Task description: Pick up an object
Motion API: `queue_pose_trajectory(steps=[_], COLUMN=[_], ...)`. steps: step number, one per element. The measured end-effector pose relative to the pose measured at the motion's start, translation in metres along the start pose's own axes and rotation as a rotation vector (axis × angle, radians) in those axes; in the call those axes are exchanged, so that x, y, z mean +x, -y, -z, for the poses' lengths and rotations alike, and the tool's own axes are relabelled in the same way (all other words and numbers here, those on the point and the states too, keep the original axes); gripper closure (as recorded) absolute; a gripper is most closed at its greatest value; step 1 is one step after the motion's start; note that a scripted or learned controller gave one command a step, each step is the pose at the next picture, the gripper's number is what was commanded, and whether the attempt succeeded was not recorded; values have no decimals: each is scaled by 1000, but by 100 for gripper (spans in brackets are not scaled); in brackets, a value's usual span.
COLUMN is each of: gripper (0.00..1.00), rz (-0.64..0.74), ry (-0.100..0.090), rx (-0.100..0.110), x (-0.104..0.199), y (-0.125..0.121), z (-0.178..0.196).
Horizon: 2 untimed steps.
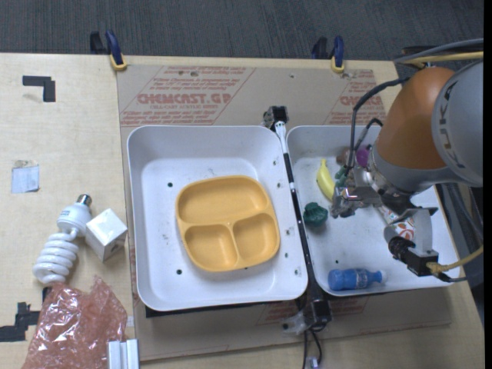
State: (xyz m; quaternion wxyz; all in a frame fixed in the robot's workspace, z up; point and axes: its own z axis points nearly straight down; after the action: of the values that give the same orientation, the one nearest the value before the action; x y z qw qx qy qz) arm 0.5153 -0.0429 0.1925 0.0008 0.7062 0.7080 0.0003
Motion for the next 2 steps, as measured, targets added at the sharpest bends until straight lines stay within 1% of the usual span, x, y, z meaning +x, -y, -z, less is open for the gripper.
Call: queue_pose_trajectory(steps=[1, 2], gripper=[0, 0], rz=[0, -2], ry=[0, 2], rx=[0, -3], x=[0, -48], y=[0, -38], z=[0, -79])
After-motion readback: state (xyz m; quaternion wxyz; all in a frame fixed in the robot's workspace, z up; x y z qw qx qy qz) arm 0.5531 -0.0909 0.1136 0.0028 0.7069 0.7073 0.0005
